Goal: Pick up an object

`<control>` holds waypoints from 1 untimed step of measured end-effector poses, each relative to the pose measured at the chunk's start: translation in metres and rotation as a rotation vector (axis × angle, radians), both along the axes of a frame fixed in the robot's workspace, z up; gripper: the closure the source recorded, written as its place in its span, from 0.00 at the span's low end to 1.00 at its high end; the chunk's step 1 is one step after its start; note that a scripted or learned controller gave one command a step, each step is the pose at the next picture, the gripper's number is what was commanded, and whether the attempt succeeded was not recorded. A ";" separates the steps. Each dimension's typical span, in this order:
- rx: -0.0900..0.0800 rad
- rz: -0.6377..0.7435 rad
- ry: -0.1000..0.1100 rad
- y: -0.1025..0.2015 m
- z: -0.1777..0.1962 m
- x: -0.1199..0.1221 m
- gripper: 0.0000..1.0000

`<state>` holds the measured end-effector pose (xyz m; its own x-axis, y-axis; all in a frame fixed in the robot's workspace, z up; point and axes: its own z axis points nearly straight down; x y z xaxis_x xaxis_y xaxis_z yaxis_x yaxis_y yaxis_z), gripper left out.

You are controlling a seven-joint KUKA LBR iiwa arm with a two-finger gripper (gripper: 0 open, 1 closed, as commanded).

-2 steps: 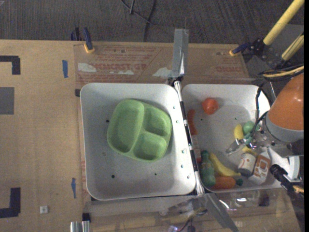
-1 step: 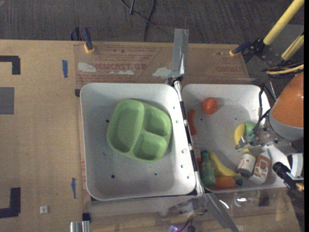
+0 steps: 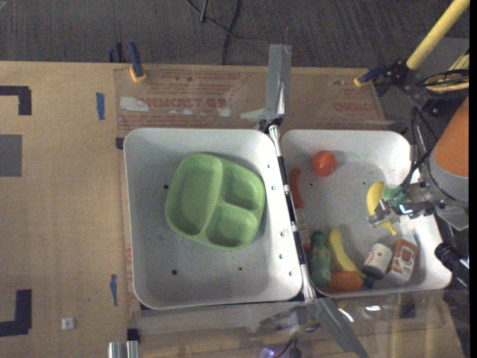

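Tool [image 3: 387,213] hovers low in the right bin [image 3: 350,144], poised for a grab: yellow piece [image 3: 375,196] just beside it, grip state unclear.

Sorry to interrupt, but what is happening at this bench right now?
The arm reaches in from the right, its gripper low over the right bin, beside a yellow piece. A tomato, banana and small cartons lie loose there. The left bin holds a green tray.
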<state>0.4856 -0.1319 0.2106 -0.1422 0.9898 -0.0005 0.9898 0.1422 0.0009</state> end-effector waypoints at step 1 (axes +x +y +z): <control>-0.001 -0.021 -0.001 0.006 0.030 0.038 1.00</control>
